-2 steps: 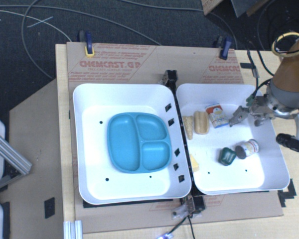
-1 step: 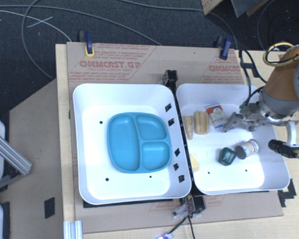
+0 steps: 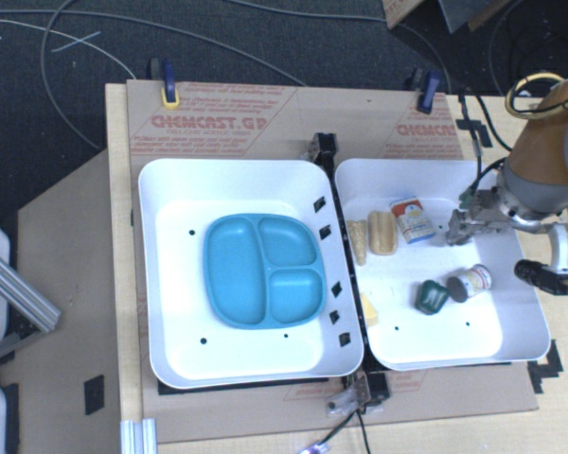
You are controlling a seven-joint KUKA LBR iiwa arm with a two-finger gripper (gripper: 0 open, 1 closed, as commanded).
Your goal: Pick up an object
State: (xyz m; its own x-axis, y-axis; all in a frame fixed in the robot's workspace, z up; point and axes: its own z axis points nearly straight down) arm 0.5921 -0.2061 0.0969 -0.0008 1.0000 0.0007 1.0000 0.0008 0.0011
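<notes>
A: Reading off the bench from the near edge. What is item one?

B: Right bin (image 3: 511,343), near part: a dark green object (image 3: 432,297) touching a small jar with a white cap (image 3: 470,281) that lies on its side. Both rest loose on the bin floor.

A: Left bin?

B: Left bin (image 3: 170,253): I log one blue divided tray (image 3: 265,270), three compartments, lying flat in the middle.

A: Farther back on the right?

B: Two tan pieces (image 3: 375,235) by the divider, then a small red and white carton (image 3: 414,221) just beside them.

A: And the claw?

B: The gripper (image 3: 461,225) sits low over the far right part of that bin, near the carton. Whether it is clenched or released, I cannot tell; I see nothing held in it.
</notes>
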